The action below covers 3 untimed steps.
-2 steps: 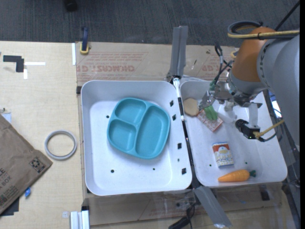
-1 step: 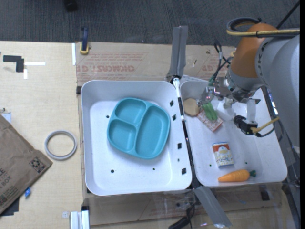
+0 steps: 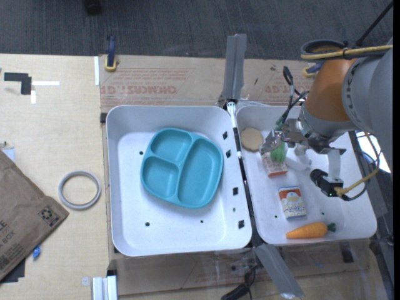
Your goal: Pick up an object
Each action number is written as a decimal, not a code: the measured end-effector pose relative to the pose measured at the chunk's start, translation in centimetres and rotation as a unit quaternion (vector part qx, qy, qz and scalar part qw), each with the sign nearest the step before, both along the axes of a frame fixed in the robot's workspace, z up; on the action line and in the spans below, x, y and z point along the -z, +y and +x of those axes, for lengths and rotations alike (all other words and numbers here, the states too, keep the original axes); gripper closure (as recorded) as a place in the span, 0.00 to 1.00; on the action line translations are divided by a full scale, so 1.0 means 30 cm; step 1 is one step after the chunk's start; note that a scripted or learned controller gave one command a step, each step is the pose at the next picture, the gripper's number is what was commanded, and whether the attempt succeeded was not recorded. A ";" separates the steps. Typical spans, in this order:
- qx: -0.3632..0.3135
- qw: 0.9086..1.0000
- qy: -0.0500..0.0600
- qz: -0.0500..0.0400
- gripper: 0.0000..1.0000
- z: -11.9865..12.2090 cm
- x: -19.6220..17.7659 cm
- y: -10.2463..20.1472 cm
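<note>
My gripper (image 3: 275,142) hangs low in the right bin (image 3: 359,220), near its back left part. It sits right over a small red-and-white packet with a green top (image 3: 275,161), and I cannot tell whether it touches it. A round tan biscuit-like piece (image 3: 251,139) lies just left of the gripper. Further forward lie a small white and orange carton (image 3: 292,203) and an orange toy carrot (image 3: 308,231) near the front wall.
The left bin (image 3: 125,230) holds a blue divided plate (image 3: 182,167). The grey arm with its orange band (image 3: 331,92) reaches in from the right, trailing a black cable (image 3: 325,181). A tape ring (image 3: 79,189) and a cardboard box (image 3: 22,220) lie on the bench at left.
</note>
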<state>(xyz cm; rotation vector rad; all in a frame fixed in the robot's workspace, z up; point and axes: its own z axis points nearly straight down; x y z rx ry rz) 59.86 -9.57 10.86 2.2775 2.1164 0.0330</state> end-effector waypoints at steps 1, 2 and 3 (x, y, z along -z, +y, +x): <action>0.005 1.000 0.004 0.001 0.00 0.012 0.004 -0.005; 0.017 1.000 0.005 0.002 0.00 0.019 0.005 -0.005; 0.018 1.000 0.004 0.000 1.00 0.023 -0.028 -0.012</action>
